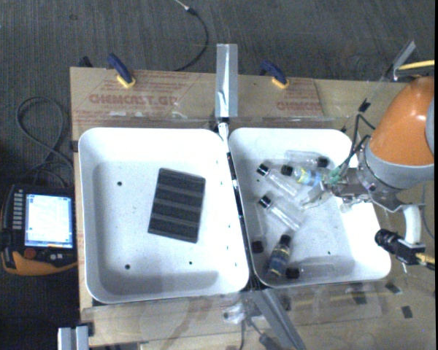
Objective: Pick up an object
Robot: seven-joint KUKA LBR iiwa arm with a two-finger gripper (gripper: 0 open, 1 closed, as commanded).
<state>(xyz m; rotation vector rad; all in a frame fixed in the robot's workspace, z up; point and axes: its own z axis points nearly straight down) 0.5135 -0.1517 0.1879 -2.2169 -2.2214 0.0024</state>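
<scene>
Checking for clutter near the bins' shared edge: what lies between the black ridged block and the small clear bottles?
In the camera view, bare white floor of the left bin, then the two bins' meeting rims, separate the black ridged block from the clear bottles in the right bin.

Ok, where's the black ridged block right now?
The block lies flat in the left bin, near its middle and slightly tilted, apart from the small bottles scattered in the right bin.

Clear small bottles with black caps lie scattered on their sides in the right bin.
</scene>
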